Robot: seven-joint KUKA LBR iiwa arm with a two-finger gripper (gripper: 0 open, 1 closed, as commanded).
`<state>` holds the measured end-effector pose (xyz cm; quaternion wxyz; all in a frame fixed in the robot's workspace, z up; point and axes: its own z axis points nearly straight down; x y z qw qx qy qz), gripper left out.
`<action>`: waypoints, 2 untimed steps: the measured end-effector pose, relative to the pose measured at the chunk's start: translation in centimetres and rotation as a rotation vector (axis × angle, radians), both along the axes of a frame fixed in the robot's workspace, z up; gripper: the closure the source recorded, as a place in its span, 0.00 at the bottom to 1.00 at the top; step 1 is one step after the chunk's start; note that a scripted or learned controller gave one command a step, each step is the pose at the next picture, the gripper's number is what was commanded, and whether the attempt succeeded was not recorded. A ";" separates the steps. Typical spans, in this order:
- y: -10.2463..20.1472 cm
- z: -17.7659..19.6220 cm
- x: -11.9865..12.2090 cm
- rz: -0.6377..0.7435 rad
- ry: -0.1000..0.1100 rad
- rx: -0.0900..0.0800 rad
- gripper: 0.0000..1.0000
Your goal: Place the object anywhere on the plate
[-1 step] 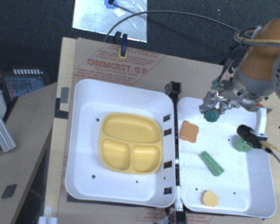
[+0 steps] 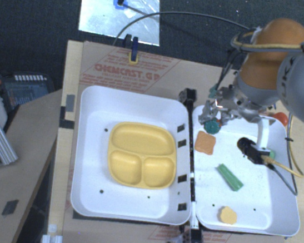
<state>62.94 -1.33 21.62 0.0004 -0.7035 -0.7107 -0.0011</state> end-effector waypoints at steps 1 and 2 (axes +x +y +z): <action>5.2 1.3 -1.2 0.000 0.000 0.001 1.00; 10.6 0.2 -2.6 0.000 0.002 0.000 1.00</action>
